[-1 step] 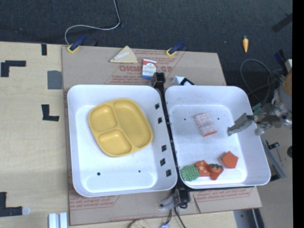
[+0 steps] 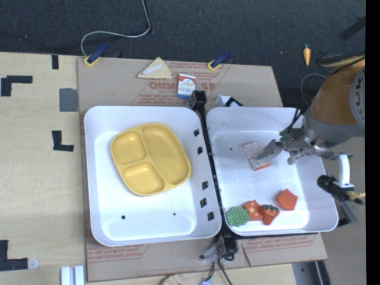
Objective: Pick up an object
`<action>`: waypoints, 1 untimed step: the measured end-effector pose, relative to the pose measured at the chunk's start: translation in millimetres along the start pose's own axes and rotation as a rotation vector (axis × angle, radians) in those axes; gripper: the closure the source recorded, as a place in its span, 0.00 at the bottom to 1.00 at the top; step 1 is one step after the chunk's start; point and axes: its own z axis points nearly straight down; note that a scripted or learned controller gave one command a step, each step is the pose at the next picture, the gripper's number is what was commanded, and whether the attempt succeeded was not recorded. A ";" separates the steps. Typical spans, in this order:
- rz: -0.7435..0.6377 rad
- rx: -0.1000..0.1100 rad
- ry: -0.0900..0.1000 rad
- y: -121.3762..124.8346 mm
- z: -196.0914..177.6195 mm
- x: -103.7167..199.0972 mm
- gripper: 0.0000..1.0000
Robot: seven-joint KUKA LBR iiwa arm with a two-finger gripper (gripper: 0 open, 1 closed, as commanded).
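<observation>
Down at the lower edge of the frame, along the front wall of the right bin (image 2: 320, 221), sits a little cluster: a green round toy (image 2: 237, 216), a red piece with a star (image 2: 253, 210), a small red-and-green piece (image 2: 269, 214), and just to their right an orange block (image 2: 287, 199). Up from there, near the middle of that same bin, lies the pale pinkish packet (image 2: 256, 157), a flat rectangular thing with its long axis tilted, running from upper left to lower right. And the gripper (image 2: 270, 152) is right at it, reaching in from the right edge, the grey arm (image 2: 335, 108) with its orange band behind it. One dark finger (image 2: 269, 152) lies slanted against the packet's right side, touching or overlapping its edge. How far the jaws stand apart I cannot tell from this angle, and nothing shows the packet clamped between them. Nothing crowds the packet; the toy cluster sits well apart toward the lower part of the bin. Over in the left bin (image 2: 98, 206) lies a yellow divided plate (image 2: 149, 158) with three compartments, tilted on the white floor. Beyond the bins, at the top centre, a small red-and-white carton (image 2: 186, 85) and a tan wedge (image 2: 156, 69) rest on the cardboard sheet (image 2: 249, 82).
</observation>
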 end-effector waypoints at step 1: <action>0.000 -0.013 -0.006 42.0 65.1 41.1 0.00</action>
